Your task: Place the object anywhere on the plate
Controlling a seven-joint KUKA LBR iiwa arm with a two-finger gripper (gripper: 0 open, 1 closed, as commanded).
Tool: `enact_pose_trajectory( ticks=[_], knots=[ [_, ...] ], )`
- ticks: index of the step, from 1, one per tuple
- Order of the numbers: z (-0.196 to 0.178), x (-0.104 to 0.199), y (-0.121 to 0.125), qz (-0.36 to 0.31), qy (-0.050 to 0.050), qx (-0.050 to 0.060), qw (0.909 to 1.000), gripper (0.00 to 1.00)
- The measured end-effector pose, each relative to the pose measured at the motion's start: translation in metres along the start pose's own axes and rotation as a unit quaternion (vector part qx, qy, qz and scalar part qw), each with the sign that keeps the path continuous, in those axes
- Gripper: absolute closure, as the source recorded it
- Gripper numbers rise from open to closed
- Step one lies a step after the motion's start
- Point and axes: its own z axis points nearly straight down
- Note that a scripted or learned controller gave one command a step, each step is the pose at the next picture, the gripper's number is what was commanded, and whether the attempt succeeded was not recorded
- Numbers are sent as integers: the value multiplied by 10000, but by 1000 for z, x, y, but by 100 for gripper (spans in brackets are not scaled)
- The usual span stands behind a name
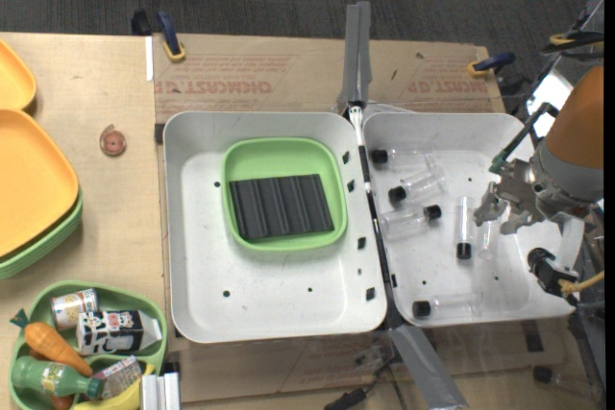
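Observation:
A green plate (284,158) sits in the left bin (192,235). A dark grey ridged rectangular pad (280,206) lies flat on it, covering most of its middle. My gripper (494,212) hangs over the right side of the right bin (500,125), far from the plate. It is open with nothing between its fingers. Just to its left lies a clear vial with a black cap (462,230).
Several clear black-capped vials (415,195) are scattered in the right bin. Orange plates (29,178) are stacked at the bench's left edge, and a green bowl of toy food (82,341) stands at the front left. A metal divider (357,53) runs between the bins.

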Motion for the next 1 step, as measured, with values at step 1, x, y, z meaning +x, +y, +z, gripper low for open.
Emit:
enact_pose_trajectory(
  ticks=[1],
  knots=[
    [0, 0, 0, -1, 1, -1, 10000, 0]
  ],
)
